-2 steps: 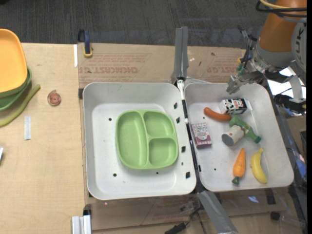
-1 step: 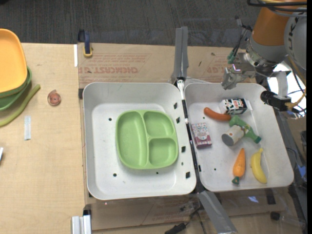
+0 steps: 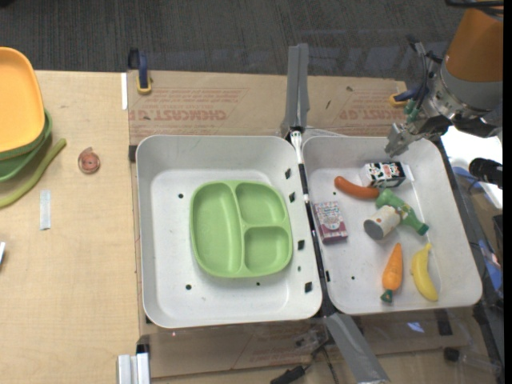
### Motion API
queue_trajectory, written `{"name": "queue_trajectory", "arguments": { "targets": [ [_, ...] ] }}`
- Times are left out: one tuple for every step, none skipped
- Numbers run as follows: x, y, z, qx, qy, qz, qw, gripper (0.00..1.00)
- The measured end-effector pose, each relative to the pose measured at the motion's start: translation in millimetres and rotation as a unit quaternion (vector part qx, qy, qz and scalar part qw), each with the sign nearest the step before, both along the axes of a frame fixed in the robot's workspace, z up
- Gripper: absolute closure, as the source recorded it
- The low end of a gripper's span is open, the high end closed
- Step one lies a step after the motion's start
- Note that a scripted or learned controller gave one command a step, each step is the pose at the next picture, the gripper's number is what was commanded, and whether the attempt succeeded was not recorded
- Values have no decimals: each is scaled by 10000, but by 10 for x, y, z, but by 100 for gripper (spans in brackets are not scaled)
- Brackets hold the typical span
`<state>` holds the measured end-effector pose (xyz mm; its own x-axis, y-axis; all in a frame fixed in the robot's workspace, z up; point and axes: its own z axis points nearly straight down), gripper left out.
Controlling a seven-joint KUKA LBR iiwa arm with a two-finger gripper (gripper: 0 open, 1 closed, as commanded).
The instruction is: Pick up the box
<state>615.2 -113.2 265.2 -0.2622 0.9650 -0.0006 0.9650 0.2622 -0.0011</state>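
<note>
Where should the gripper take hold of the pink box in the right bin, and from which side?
Probably from straight above, closing across the two long edges of the pink box. It lies flat near the right bin's left wall, long axis running up-down in the camera view. Nothing touches its sides; the sausage sits apart above it. The gripper is at the bin's far rim, away from it.

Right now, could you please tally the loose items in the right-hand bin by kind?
Toy foods: 3 - sausage, carrot, banana
Boxes or cartons: 2 - pink box, black-and-white carton
Green-and-grey toy: 1
Total: 6
</note>
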Motion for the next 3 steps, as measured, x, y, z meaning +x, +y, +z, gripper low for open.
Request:
{"name": "queue_trajectory", "arguments": {
  "targets": [
    [226, 174, -549, 2, 3, -1278, 9918, 100],
    [-353, 230, -745, 2, 7, -388, 9992, 100],
    [-619, -185, -463, 2, -1, 492, 9988, 100]
  ]
}}
